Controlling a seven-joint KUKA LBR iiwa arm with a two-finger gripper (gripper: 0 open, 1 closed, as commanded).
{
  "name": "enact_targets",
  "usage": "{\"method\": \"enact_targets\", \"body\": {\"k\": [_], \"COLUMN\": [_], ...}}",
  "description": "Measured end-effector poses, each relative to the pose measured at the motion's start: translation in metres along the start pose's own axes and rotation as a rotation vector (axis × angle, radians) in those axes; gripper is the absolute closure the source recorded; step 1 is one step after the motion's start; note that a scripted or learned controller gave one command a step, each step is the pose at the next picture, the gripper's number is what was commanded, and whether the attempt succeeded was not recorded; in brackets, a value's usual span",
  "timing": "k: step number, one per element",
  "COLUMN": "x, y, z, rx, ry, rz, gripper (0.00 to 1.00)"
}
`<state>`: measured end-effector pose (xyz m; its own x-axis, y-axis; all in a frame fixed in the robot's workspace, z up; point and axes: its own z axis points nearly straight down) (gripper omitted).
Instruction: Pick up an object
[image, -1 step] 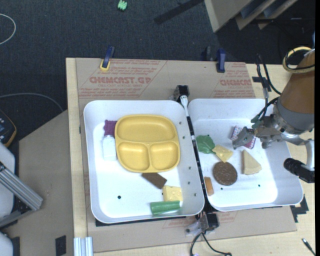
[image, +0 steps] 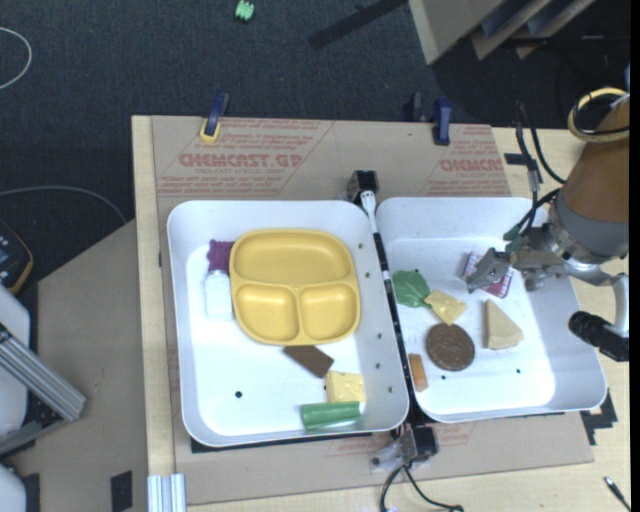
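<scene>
White left bin (image: 190, 300): yellow tray (image: 295, 283) at centre; purple item (image: 219, 254) and white bottle (image: 217, 296) at its 9 o'clock; brown bar (image: 308, 358), yellow block (image: 345, 385), green stick (image: 330, 414) at 6 o'clock. Right bin (image: 540, 390): green leaf (image: 410, 288), brown cookie (image: 450, 347), cheese wedge (image: 500, 327). Gripper (image: 488, 272) at wedge's 12 o'clock, low over bin; finger state: cannot tell.

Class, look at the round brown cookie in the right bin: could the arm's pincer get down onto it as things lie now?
Probably yes. The round brown cookie lies flat with its top uncovered, and the pincer hangs above the same right white bin. A yellow wedge and a pale yellow piece lie close beside it, which may crowd the grip.
</scene>
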<state>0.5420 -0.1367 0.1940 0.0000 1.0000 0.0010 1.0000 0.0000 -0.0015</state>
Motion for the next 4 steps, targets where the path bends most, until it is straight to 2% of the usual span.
{"method": "enact_targets", "body": {"k": [2,3,4], "x": [0.003,0.000,0.002], "y": [0.011,0.015,0.012], "z": [0.091,0.104,0.099], "rx": [0.003,-0.016,-0.006], "ry": [0.002,-0.010,-0.003], "rz": [-0.001,0.000,0.002], "gripper": [0.00,0.00,1.00]}}
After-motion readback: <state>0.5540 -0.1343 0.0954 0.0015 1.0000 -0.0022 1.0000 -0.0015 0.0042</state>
